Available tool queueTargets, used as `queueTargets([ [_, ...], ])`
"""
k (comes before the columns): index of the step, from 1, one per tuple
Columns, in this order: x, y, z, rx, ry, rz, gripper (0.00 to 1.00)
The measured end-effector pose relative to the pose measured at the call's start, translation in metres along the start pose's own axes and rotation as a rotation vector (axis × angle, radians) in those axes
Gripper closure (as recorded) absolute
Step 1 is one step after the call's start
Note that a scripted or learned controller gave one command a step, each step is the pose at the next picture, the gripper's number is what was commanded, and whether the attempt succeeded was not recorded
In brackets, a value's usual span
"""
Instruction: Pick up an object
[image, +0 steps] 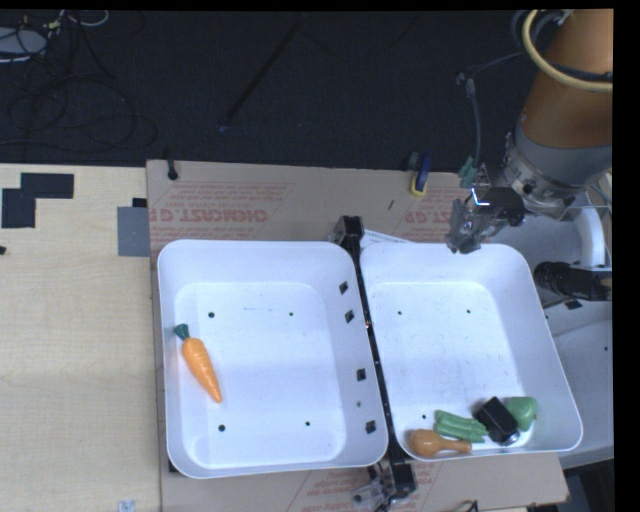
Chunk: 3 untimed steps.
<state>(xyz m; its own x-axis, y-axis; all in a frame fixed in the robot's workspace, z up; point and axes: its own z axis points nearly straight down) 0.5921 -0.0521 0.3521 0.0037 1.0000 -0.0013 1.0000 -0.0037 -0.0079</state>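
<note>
My gripper (466, 238) hangs over the far rim of the right bin (545, 330), whether its fingers are parted I cannot tell, the approach not yet begun, with bare floor ahead to the green, black and orange pieces (478, 428) crowding the near wall.

left bin (170, 300): floor wide open, carrot (201, 367) hugging the left wall | right bin (540, 300): open through the middle, toys crowd the near-right corner: black block (496, 418), green pieces (460, 427), orange piece (437, 443)
</note>
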Motion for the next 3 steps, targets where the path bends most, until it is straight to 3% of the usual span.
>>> queueTargets([
  [1, -0.011, 0.018, 0.057, 0.000, 0.001, -0.002, 1.00],
  [2, 0.026, 0.037, 0.071, -0.006, 0.001, -0.006, 1.00],
  [3, 0.093, 0.053, 0.036, -0.010, 0.003, -0.010, 1.00],
])
